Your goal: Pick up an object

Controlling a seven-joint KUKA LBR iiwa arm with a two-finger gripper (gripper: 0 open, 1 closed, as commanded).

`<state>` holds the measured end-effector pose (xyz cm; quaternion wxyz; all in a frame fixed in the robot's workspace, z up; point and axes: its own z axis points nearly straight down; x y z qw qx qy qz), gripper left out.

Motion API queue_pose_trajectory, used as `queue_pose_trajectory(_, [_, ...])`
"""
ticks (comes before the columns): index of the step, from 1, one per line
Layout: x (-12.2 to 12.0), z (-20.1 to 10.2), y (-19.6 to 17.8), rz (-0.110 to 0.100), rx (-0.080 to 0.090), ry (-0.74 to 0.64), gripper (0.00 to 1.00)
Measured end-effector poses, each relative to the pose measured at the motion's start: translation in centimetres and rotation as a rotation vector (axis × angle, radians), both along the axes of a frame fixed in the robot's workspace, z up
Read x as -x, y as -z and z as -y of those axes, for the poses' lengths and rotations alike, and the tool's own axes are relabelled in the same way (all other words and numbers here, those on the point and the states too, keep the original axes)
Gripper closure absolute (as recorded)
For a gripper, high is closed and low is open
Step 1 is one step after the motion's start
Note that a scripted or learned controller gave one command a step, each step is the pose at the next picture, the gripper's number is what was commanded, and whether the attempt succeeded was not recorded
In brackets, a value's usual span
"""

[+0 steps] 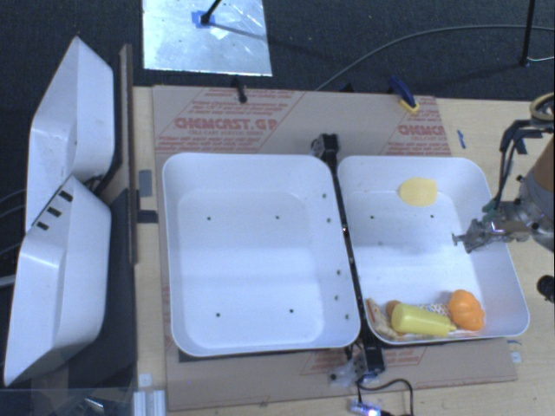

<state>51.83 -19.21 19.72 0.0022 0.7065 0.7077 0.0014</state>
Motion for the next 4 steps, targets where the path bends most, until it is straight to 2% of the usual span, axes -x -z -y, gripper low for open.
queue_pose_trajectory(1, [-0.1,0.0,-6.3,0.001,0.000,0.001,1.00])
queue_pose_trajectory(2, [-1.3,-5.2,-4.9,-0.005,-0.002,-0.003,1.00])
queue_pose_trajectory(4, [-3.1,-15.2,-6.0,-0.004,-0.002,-0.003,1.00])
